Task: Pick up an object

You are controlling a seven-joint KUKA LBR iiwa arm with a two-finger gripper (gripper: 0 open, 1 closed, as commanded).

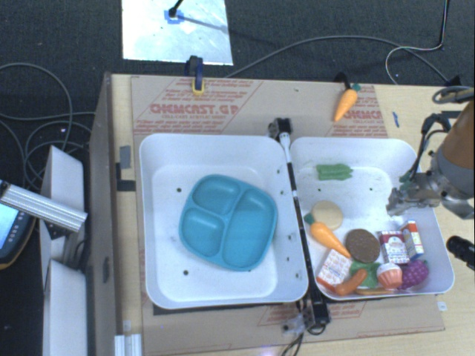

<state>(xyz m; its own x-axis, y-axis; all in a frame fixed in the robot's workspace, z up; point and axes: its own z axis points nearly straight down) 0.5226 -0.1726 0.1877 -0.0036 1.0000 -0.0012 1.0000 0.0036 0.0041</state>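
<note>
Toy food, the stuff to be picked, lies heaped in the near right part of the right bin [349, 158]. Over that bin's right wall hangs the end effector [404, 199], a grey metal piece at the end of the grey and orange arm [456, 154] that comes in from the right. Its tip is above bare white floor near the bin's right side, close to the heap but with nothing seen between its parts; whether it is apart or together I cannot tell, since it is small and blurred.

Just below the end effector sit a small red and white carton [393, 247] and a red and white tube [413, 239]. Beside them lies a brown round disc [362, 245], and next to that an orange carrot [329, 238] lying at a slant. A pale round biscuit [327, 215] touches the carrot's upper end. Along the near wall are a white and red packet [334, 269], an orange sausage-like piece [350, 282], a cupcake [388, 275] and a purple bunch of grapes [415, 273]. A green piece [334, 171] lies apart near the far wall.

The left bin [159, 199] holds a blue divided plate [228, 221]. On the table [245, 102] beyond the bins lies a second carrot [345, 104].
</note>
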